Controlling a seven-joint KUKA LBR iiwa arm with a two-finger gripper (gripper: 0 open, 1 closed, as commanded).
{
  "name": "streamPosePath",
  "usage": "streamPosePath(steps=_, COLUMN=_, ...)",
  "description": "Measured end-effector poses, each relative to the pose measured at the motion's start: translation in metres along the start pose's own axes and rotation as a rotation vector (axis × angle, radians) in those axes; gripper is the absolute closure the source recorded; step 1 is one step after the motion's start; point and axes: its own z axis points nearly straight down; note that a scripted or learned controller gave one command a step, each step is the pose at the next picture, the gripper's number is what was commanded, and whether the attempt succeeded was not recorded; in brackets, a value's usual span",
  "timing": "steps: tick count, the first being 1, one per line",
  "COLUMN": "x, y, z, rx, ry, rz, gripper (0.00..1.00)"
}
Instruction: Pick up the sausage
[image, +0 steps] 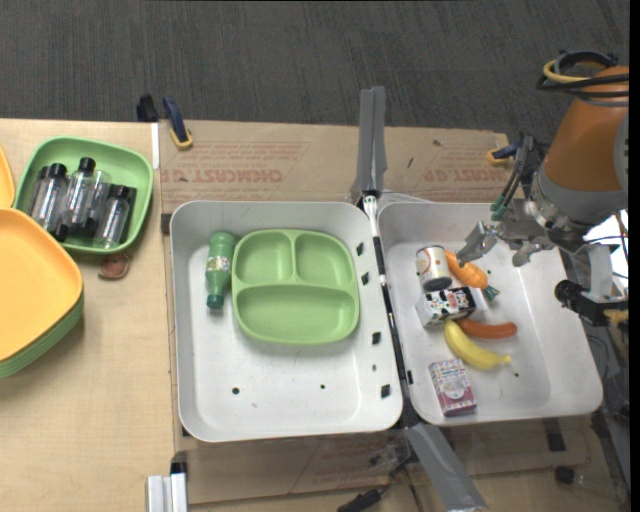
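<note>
Two white bins side by side: left bin (200, 400) carrying a green divided plate (296, 286) with a green bottle (217, 266) just beside its left edge. Right bin (560, 385) holding a cluster: yellow banana (472, 348), pink carton (452, 386), small can (432, 264), dark printed packet (449, 302), carrot-like orange piece (466, 271). Red-orange sausage (487, 328) lying flat, touching the banana's upper side. Gripper (482, 240) hovering above the bin's back part, near the orange piece; fingers spread, pinching nothing.
</note>
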Motion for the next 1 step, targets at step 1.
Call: streamPosePath(steps=1, x=-0.0009, y=-0.0001, z=-0.0079, rx=0.002, ry=0.000, rz=0.001, gripper=1.00)
